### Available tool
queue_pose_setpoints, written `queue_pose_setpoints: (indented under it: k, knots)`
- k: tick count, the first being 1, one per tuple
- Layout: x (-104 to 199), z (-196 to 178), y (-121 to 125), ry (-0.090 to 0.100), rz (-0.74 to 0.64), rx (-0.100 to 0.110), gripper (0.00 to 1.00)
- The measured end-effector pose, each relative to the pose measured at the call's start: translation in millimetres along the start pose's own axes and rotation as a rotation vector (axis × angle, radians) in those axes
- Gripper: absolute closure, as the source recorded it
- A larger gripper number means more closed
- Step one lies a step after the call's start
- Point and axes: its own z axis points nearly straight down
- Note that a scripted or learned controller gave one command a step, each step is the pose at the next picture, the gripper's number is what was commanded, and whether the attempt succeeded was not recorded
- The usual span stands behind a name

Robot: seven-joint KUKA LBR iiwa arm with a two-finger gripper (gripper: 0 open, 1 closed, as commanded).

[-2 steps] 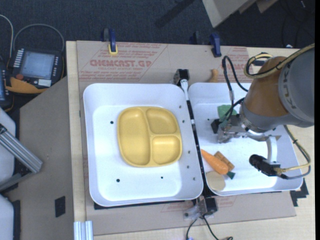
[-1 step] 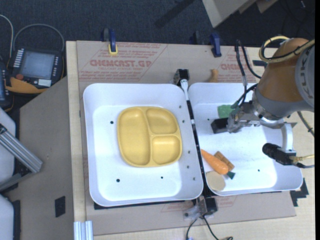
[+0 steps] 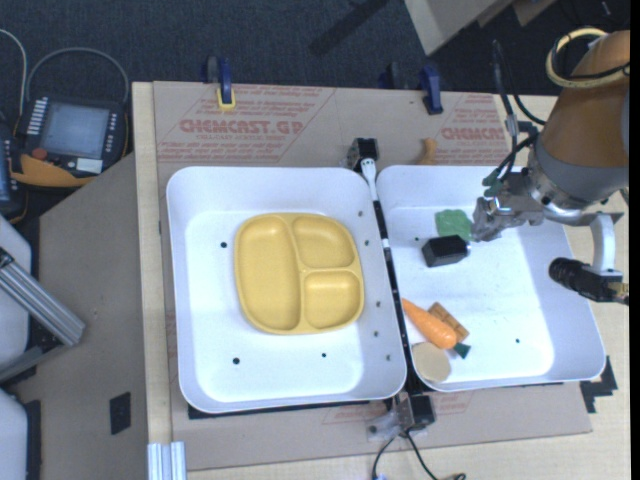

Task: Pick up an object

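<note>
In the right bin [image 3: 520, 353] a green object [image 3: 453, 221] lies near the back, with a black block [image 3: 445, 251] just in front of it. An orange carrot [image 3: 431, 322], a small brown piece [image 3: 450, 321] and a tan disc [image 3: 433, 362] lie at the bin's front left. My gripper [image 3: 487, 217] hangs over the right bin, just right of the green object and above the black block. Nothing shows between its fingers.
The left bin [image 3: 200, 348] holds a yellow three-compartment plate [image 3: 298, 271]. A black divider rail [image 3: 380, 238] runs between the bins. Blue clamps [image 3: 226, 80] grip the board's back edge. A pendant with a screen [image 3: 70, 133] lies off the bench at left.
</note>
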Motion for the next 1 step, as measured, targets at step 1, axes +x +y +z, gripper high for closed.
queue_pose_setpoints:
  k: [1]
  knots:
    - [-2.7,-64.2,1.3,0.0,0.0,0.0,1.0]
